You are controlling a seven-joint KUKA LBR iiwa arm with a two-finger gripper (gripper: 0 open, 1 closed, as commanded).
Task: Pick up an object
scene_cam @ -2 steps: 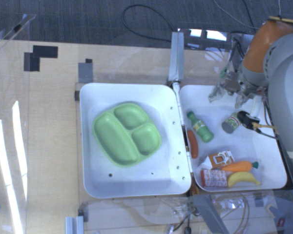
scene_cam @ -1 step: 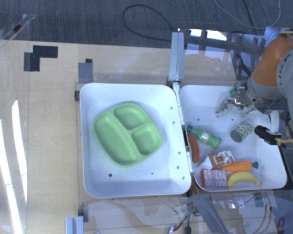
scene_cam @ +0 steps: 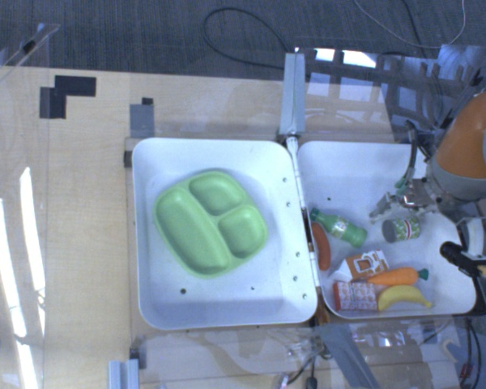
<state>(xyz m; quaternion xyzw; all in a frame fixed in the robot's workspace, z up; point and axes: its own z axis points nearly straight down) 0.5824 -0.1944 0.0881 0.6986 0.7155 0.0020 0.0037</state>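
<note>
My gripper (scene_cam: 398, 203) hangs over the right bin (scene_cam: 348, 164), at its right side, with the fingers spread and nothing between them. Just below it a small green-labelled can (scene_cam: 402, 229) lies on the bin floor, apart from the fingertips. A green bottle (scene_cam: 340, 229) lies to the left, with a red sausage (scene_cam: 323, 246) beside the dividing wall. Along the front edge are a carrot (scene_cam: 395, 277), a banana (scene_cam: 403, 298), a red-and-white packet (scene_cam: 355, 296) and a small carton (scene_cam: 368, 263).
The left bin (scene_cam: 158, 298) holds a green divided plate (scene_cam: 211, 222). The arm with its orange band (scene_cam: 470, 140) fills the right edge. Cables (scene_cam: 243, 31) trail across the dark floor behind the bench.
</note>
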